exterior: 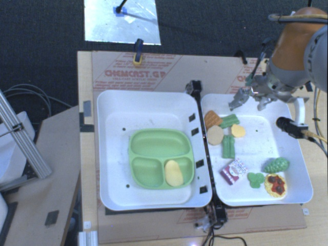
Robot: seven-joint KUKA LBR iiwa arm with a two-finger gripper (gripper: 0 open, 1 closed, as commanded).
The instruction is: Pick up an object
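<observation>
Fingers (251, 100) spread open, holding nothing, above right bin (294, 152)

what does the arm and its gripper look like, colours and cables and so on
The arm is bulky and rounded, grey with a broad orange band above the wrist. Thin cables loop over its top and run down near the wrist. The gripper is light grey metal with two short fingers. A black cylindrical part with a cable sticks out nearby.

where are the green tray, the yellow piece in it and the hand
green tray (154, 146): camera view, bare upper compartment
yellow piece (174, 173): camera view, its middle
hand (251, 100): camera view, midway between fingertips
</observation>
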